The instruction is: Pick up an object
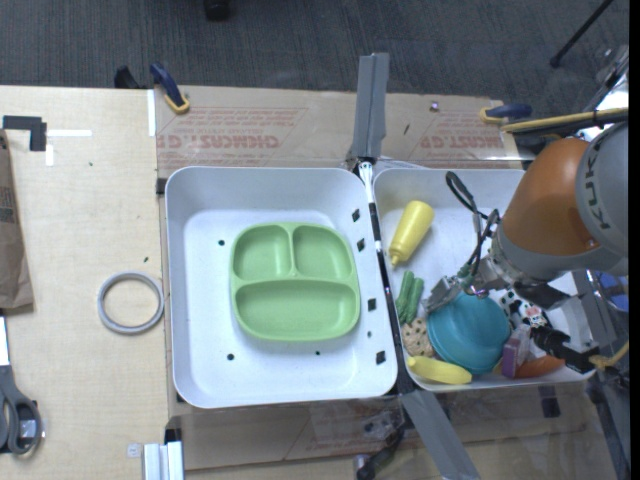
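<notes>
Pincer (447, 290) lowered into right white bin (440, 183), at rim of round teal plastic bowl (470, 333) by bin's near edge, beside green bean pods (408, 296); open or closed: cannot tell; likely placed to pinch that rim

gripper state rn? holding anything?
Gripper: cannot be told. It sits low in the right bin, just above the teal bowl, with nothing visibly held.
</notes>
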Controlling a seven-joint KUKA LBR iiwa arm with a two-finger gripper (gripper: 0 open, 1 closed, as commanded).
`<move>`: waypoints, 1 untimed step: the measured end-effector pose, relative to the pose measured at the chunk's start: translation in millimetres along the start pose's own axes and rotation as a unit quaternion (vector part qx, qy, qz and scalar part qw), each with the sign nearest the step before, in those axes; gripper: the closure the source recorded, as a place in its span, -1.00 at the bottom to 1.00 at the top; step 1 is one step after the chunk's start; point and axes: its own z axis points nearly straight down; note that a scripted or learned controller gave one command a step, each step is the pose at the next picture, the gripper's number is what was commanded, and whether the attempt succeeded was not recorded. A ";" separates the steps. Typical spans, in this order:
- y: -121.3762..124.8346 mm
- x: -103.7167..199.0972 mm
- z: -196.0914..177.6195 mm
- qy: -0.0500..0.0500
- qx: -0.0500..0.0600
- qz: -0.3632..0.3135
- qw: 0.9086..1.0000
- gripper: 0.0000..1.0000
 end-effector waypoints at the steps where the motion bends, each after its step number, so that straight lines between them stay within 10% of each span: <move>1: 12.0 7.7 -39.7 0.000 0.000 -0.016 1.000 -1.00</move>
